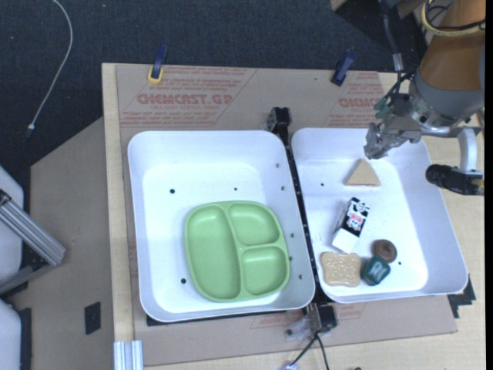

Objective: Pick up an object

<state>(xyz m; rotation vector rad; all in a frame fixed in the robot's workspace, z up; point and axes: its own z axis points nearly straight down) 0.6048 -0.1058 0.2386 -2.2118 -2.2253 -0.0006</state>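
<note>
Tan wedge [362, 174] lies in the right bin [439, 230], far half, just below and slightly left of my end effector [377, 146]. I cannot tell the end effector's opening; nothing visibly held. Wedge's base runs roughly across the bin.

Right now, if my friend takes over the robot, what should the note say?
Gripper: above the far end of the right bin, close to the tan wedge; nothing seen between its fingers.
Right bin also holds: black and white box, brown donut, green cup, toast slice.
Left bin: green divided plate.
Done: nothing picked up yet.
Left: grab one thing and lift it; the wedge looks nearest.
</note>
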